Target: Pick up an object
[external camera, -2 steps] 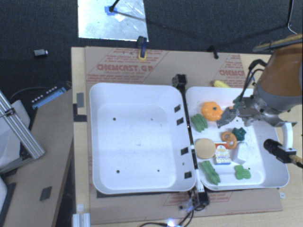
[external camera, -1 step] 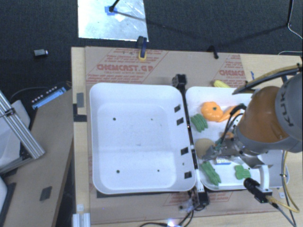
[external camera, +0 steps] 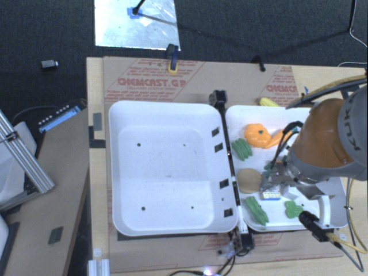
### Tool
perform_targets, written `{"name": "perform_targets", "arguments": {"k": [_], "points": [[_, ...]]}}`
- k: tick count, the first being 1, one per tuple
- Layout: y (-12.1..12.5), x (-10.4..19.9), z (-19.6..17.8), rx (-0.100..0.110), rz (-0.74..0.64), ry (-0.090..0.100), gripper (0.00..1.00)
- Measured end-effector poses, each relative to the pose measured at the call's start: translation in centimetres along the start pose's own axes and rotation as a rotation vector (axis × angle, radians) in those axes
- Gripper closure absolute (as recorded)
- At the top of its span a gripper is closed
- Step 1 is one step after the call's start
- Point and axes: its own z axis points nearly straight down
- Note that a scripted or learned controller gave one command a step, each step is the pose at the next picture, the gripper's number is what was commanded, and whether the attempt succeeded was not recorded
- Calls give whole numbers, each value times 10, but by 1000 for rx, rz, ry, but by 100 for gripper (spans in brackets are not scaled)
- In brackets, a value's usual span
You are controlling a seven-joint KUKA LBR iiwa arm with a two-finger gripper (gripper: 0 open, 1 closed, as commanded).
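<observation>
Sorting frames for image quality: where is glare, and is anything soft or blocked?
Camera view: glare on the metal sheet at the top; the left bin reads bright and nearly featureless; the arm looks soft and covers part of the right bin.

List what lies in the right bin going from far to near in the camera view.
Yellow piece at the far rim → orange toy → green piece → tan disc → green pieces near the front rim.
</observation>
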Motion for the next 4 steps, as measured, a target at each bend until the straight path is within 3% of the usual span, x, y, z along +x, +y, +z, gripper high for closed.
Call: {"name": "perform_targets", "arguments": {"k": [1, 2, 3, 4], "points": [[36, 51, -70, -7, -8, 1, 100], [43, 191, -155, -8, -17, 7, 100], [30, 238, -278, -12, -9, 7, 100], [175, 241, -292, -10, 0, 0, 100]]}}
